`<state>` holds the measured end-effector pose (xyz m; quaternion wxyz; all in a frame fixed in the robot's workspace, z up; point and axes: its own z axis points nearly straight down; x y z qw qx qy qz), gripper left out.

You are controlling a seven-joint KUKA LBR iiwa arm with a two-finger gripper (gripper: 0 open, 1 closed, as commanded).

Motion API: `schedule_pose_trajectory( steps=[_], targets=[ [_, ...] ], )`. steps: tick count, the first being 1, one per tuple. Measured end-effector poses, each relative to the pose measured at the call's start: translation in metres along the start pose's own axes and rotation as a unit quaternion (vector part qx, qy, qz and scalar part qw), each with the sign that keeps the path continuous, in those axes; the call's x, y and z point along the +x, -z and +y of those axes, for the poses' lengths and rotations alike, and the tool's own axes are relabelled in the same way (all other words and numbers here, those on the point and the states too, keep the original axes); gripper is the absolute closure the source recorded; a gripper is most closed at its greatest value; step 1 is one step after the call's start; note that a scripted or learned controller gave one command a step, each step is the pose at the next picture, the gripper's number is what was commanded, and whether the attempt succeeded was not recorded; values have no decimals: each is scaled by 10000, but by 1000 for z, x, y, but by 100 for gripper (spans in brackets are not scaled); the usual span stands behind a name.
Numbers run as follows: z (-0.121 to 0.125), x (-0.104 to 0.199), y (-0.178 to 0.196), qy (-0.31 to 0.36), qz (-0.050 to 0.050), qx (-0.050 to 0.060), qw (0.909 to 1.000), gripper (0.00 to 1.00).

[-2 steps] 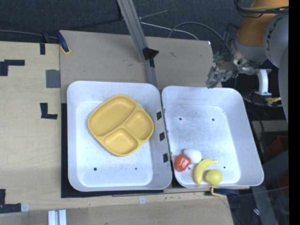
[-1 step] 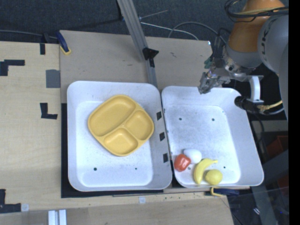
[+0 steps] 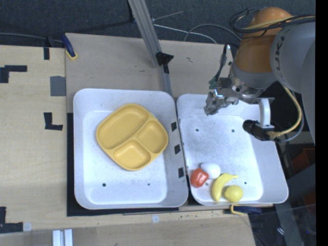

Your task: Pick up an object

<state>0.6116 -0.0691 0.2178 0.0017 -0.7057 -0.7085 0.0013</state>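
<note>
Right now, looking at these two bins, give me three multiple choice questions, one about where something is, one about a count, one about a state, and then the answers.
1. Where does the yellow divided plate lie?
A. in the left bin
B. in the right bin
C. on the bench outside the bins

2. How many small items are clustered at the near edge of the right bin?
A. two
B. four
C. six

3. Where is the gripper?
A. down among the clustered items
B. over the far end of the right bin, apart from the items
C. resting on the plate

Answers:
1. A, the plate sits in the middle of the left bin.
2. B, a red item, a white one, a banana and a yellow round one.
3. B, the items lie at the opposite end.
</note>
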Motion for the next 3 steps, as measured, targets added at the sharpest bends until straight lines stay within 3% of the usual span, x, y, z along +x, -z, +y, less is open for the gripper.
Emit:
schedule_pose_trajectory(
  steps=[1,3],
  targets=[
    [-24,49,-6,8,2,2,10000,100],
    [-82,136,17,12,3,-1,10000,100]
  ],
)
